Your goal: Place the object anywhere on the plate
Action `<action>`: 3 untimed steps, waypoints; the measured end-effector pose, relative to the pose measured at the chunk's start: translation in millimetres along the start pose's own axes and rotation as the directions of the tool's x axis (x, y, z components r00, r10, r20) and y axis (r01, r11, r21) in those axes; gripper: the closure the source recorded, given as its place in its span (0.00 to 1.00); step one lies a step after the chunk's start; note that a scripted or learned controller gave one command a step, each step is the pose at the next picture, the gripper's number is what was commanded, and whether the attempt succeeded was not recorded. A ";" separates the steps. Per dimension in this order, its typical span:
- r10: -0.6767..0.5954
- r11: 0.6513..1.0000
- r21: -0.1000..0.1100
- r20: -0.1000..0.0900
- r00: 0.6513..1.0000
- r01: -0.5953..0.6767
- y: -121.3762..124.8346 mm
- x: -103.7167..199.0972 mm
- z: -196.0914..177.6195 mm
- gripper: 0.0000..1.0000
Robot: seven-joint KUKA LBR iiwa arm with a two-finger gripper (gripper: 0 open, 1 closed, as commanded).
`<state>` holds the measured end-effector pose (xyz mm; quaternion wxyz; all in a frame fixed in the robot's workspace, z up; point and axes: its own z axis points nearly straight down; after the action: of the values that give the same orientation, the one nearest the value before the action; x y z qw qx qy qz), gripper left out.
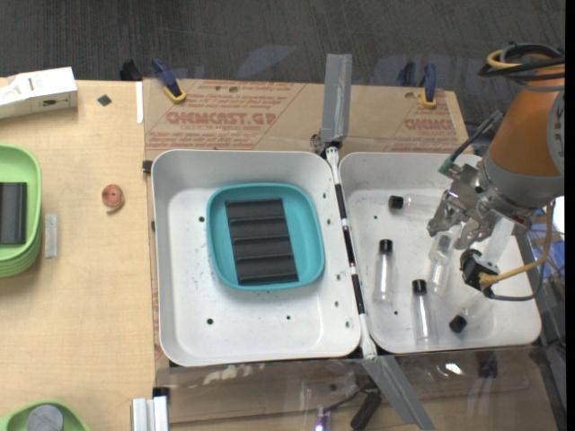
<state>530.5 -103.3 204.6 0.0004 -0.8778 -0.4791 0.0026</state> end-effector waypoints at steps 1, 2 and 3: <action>0.000 1.000 0.000 0.000 1.000 0.000 0.0 0.0 -0.1 0.00; -0.149 0.989 -0.002 -0.001 0.989 0.149 55.9 -38.3 -13.3 0.00; -0.148 0.989 -0.002 -0.001 0.989 0.148 87.4 -65.9 -54.4 0.00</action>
<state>568.6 -205.9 259.0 -0.0001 -0.8398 -0.5428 0.0015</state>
